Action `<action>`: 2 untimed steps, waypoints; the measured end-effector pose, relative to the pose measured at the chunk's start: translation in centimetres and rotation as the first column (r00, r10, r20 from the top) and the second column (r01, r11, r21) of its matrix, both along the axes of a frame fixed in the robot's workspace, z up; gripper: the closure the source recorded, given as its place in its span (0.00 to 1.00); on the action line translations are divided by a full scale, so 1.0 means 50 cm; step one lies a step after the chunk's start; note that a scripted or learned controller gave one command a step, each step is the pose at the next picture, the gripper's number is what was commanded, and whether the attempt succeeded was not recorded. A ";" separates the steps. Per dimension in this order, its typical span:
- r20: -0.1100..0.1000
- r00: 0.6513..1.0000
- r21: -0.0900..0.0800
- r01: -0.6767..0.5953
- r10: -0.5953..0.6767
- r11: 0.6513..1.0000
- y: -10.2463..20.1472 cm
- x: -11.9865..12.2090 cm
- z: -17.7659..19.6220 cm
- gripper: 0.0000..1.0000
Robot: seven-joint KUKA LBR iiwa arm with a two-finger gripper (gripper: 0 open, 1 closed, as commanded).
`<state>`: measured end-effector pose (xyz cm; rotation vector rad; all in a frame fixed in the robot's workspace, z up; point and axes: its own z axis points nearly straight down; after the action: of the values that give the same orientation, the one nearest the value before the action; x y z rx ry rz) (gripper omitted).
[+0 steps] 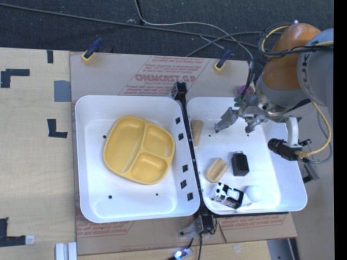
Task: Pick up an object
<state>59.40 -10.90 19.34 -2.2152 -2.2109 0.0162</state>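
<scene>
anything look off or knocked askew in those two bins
Nothing looks spilled or broken. The yellow divided plate lies turned at an angle in the left bin, not square to its walls. In the right bin the small items lie scattered; a tan piece rests close to the divider. The gripper hangs open above that bin.

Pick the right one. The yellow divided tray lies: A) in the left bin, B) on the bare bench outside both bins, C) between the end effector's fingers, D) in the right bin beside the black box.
A: the yellow divided tray lies flat in the left bin, well apart from the end effector over the right bin.
</scene>
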 end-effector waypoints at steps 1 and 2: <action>0.014 1.000 -0.001 -0.003 0.003 1.000 0.000 0.006 0.016 0.00; 0.010 1.000 -0.001 -0.003 0.003 1.000 0.002 -0.006 -0.074 0.00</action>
<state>59.09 -10.80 15.61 -2.2176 -2.2201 0.0068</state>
